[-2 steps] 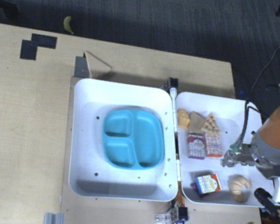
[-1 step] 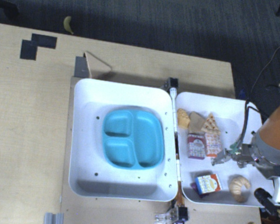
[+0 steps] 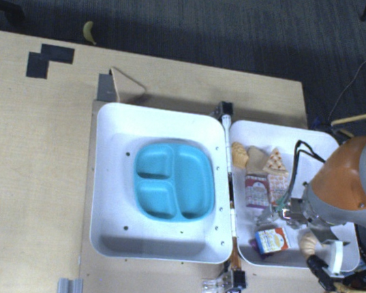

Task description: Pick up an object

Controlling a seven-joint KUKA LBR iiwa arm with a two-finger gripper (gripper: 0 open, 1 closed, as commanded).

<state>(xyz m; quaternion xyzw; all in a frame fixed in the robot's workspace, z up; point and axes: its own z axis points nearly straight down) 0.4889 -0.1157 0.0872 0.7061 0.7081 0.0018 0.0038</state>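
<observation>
A: Gripper [image 3: 279,214] first — a two-finger metal one, low in the right shallow white bin [image 3: 247,253], under the grey arm with its orange band [image 3: 340,177]. I cannot tell its state from this angle; nothing shows clamped in it.

B: What lies closest?

A: A small blue-and-white carton with a red patch [image 3: 271,240], just below the tip and near the bin's lower wall. Above it, a pink-and-white printed packet [image 3: 255,189], then a triangular patterned piece [image 3: 276,162] and two tan bread-like lumps [image 3: 246,156] toward the top-left corner. A pale rounded item [image 3: 308,241] sits near the wrist.

B: Which would you take?

A: The carton, I judge. It looks light and fairly stiff, with flat faces; a grip across its narrow sides should hold. The packet looks slippery and lies flat, so harder.

B: And the other side?

A: The left shallow white bin [image 3: 103,186] holds a turquoise plastic compartment tray [image 3: 174,180], well apart from the gripper.
</observation>
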